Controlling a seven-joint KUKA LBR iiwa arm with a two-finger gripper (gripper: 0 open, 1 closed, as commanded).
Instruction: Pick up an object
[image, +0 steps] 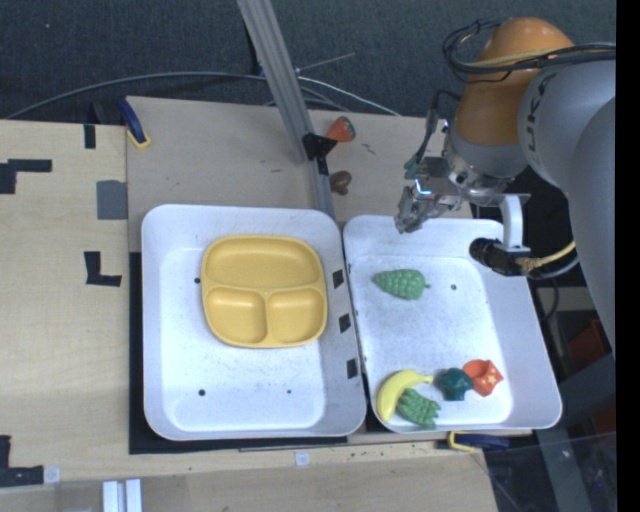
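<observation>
You saw the gripper (411, 222) poised over the far rim of the right bin (525, 330); whether it was wide or narrow could not be told, and nothing showed in its grasp. The nearest target, a green bunch of toy grapes (401, 284), lay just below it on the bin floor. It looked light, stiff and knobbly, best pinched across its narrow middle. Farther off, in the near corner, a toy banana (394, 385), another green piece (419, 408) and a red-orange toy (484, 376) crowded together.
</observation>
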